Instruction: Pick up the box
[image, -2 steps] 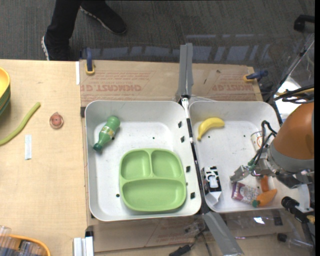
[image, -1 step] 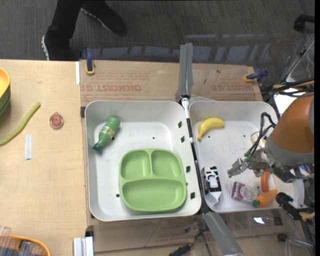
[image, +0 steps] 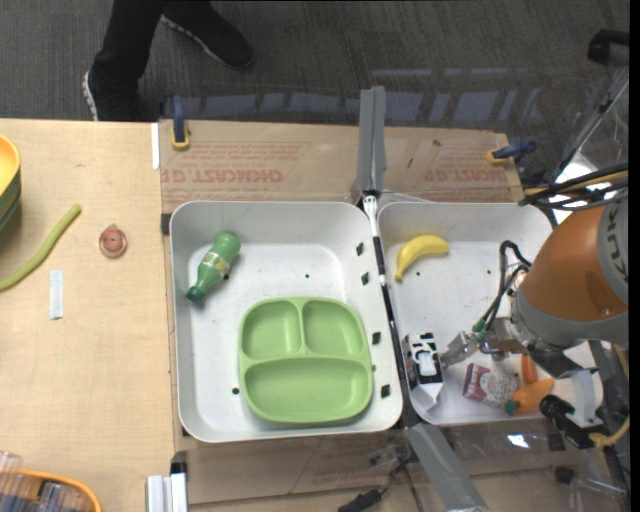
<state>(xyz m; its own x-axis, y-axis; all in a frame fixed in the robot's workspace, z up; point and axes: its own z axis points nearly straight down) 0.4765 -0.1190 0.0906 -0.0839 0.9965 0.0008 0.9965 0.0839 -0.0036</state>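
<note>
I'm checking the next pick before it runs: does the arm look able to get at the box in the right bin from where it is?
Probably yes. The box lies uncovered by the right bin's left wall, and the pincer sits just beside it. That wall may crowd the approach.

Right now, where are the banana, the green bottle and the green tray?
banana (image: 421, 250): camera view, middle of its curved body.
bottle (image: 214, 266): camera view, on its label.
tray (image: 305, 362): camera view, ridge between its compartments.
</note>
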